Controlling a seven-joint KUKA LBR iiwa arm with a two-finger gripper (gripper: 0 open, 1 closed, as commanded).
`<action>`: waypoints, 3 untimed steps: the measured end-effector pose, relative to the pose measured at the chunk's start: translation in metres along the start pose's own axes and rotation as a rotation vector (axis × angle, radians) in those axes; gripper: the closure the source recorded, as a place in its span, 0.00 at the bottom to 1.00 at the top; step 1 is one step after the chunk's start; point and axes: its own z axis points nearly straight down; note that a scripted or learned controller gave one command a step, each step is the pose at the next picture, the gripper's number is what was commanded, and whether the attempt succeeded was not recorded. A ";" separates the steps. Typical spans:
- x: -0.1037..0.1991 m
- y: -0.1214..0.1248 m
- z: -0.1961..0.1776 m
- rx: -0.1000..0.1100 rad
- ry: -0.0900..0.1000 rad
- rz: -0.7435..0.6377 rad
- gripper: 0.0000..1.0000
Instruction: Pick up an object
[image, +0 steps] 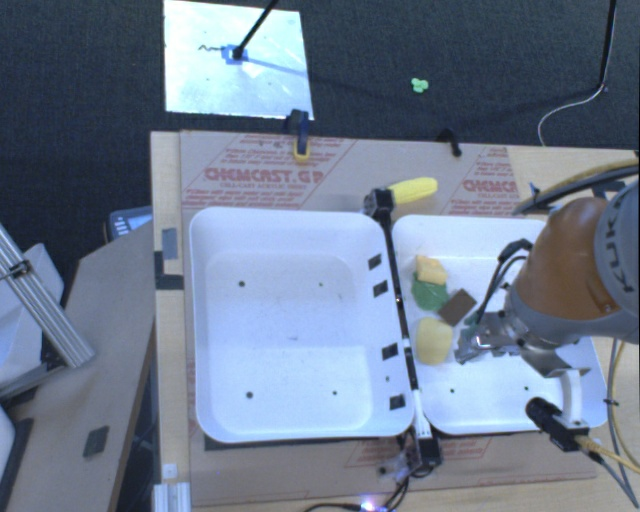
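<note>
I'm low over the right bin (470, 415) now, my tool (470, 345) hanging just at 3 o'clock of the pale yellow lump (433, 340). I cannot tell how the tool is set from up here. At 12 o'clock of that lump sit a green piece (430, 294), a brown block (459, 306) and a yellow piece (431, 269), all crowded. Best bet: centre squarely over one piece, descend straight, avoid nudging neighbours.

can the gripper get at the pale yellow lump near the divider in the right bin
Probably yes. The gripper sits just beside the pale yellow lump, with nothing between them; the brown block lies clear above.
</note>
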 end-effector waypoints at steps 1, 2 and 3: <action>0.001 0.001 0.026 -0.002 -0.002 0.005 1.00; -0.014 0.087 0.045 -0.014 -0.005 0.001 1.00; -0.013 0.001 0.049 0.001 -0.002 0.009 1.00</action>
